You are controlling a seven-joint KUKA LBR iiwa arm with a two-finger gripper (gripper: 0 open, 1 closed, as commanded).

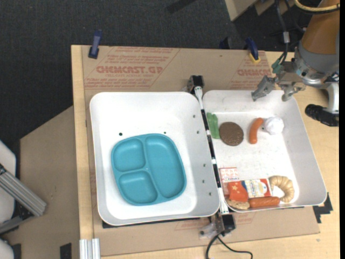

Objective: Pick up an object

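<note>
the left bin (102, 161) holds a teal divided plate (149, 168) with three compartments, lying flat a little toward the near side. just right of the seam between the bins, the right bin (307, 161) has a small green piece (213, 126) against its left wall, with a round brown patty (232, 134) touching or just beside it. further right an orange sausage-shaped toy (254, 130) lies curved, and a small white lump (273, 125) sits against its right end. along the near edge of this bin is a cluster: a red and white carton (245, 188), a tan cookie-like piece (239, 203) and a reddish hot dog (264, 202) in front of it, and a beige ring-shaped pastry (284, 187) at the right. the gripper (276, 89) hangs over the far rim of the right bin, well apart from the toys, its two fingers spread open with nothing between them; the arm's orange band (323, 28) shows above it at the right.
</note>
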